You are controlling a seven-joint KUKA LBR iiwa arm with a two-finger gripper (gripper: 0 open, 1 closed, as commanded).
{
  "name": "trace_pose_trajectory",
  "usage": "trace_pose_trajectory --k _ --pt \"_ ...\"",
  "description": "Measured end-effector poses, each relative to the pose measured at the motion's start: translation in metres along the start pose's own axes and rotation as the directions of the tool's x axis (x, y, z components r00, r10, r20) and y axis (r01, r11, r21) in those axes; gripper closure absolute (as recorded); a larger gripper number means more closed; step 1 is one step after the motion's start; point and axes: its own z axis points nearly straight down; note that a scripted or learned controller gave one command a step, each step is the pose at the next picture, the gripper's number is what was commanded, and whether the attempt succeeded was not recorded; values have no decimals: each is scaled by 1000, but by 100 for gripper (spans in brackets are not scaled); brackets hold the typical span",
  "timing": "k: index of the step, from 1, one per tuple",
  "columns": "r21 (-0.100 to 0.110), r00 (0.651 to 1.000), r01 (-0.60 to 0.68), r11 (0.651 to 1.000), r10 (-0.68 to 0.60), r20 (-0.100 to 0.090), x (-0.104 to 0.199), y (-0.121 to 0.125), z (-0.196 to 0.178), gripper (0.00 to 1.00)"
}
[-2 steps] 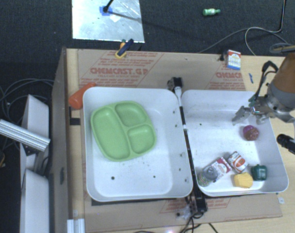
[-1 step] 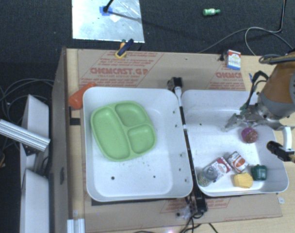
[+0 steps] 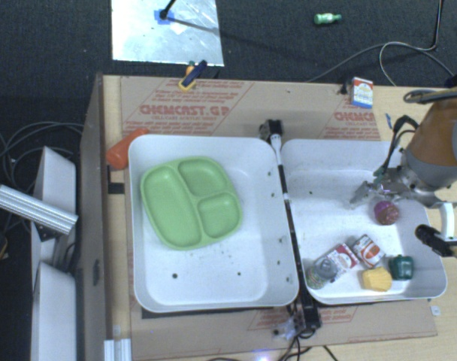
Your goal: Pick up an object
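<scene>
My gripper [image 3: 373, 193] hangs low over the right bin [image 3: 319, 171], near its right side, with its fingers spread open and nothing between them. A dark purple ball [image 3: 386, 213] lies just below and right of the fingertips, apart from them. Along the bin's front lie a clear jar with a red label [image 3: 324, 268], a red and white packet [image 3: 367, 250], a yellow block [image 3: 376, 279] and a dark green object [image 3: 401, 266]. The left bin [image 3: 161, 284] holds a pale green divided plate [image 3: 191, 201].
An orange object [image 3: 123, 148] lies against the left bin's outer far corner. A small red, white and blue box [image 3: 361, 92] stands on the bench behind the right bin. A yellow and blue clamp [image 3: 192, 75] sits at the bench's far edge.
</scene>
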Motion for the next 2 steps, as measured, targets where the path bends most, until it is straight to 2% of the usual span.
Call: trace_pose_trajectory --k 2 --pt "-1 1000 1 1000 -1 0 0 -10 0 0"
